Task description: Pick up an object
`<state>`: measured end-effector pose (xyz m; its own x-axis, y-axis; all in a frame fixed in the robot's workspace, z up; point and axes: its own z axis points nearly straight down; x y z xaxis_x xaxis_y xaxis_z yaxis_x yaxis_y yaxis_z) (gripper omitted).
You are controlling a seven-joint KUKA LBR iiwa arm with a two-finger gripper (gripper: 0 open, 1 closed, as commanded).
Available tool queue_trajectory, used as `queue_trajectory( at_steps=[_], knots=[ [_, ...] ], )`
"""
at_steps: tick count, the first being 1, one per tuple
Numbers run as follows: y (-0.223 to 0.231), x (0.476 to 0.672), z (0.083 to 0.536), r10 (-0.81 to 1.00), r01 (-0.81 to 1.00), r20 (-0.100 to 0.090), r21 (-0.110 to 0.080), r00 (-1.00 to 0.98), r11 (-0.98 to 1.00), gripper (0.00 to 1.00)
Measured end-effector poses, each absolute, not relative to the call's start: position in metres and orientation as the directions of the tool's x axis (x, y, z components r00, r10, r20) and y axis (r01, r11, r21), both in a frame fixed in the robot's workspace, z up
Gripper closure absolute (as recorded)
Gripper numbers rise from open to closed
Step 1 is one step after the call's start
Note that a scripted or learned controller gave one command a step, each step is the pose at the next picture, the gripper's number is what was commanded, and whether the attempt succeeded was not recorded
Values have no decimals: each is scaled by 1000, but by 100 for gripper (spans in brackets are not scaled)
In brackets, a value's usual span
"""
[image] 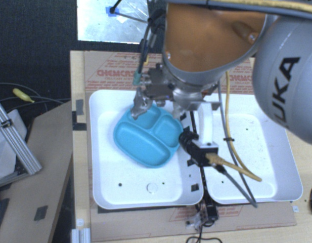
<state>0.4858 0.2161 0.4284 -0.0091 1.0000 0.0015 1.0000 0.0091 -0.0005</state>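
Surface (54,151): nearest us we see a tan board edge at the lower left, carrying a brown cardboard sheet with red print, on which both bins sit.
Cables (236,168): near the front, over the seam between the bins, we see a black fitting with a yellow hose and dark cords trailing toward the lower right.
Left bin (145,194): a shallow white bin on our left; its near floor shows small dark holes and a faint round mark.
Right bin (267,156): a shallow white bin touching the left one along the seam; we see a speckled floor crossed by the hose.
Blue tray (145,138): the task's thing, a light blue plastic tray with divided compartments, lies in the left bin, in its far right part, set at an angle to the bin walls. Its far edge sits under the metal tip.
End effector (140,105): it hangs over the far edge of the blue tray, at the tray's upper left corner, with a grey metal tip touching or just above the rim. We cannot tell whether it is open or closed, nor whether it grips the tray.
Arm (216,39): farther back and above, the orange band and grey casing with black lettering reach in from the right.
Background (113,11): beyond the bins we see dark flooring and a bright silver panel with a blue mark.
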Motion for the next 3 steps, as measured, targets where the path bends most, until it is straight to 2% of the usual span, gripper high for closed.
queue_trajectory(
  at_steps=[1,2,3],
  knots=[
    [226,484,294,1000,1000,-5,-12,-1,1,0],
    [211,517,159,1000,1000,-6,-10,2,-2,0],
    [185,489,84,1000,1000,1,11,0,0,0]
  ],
)
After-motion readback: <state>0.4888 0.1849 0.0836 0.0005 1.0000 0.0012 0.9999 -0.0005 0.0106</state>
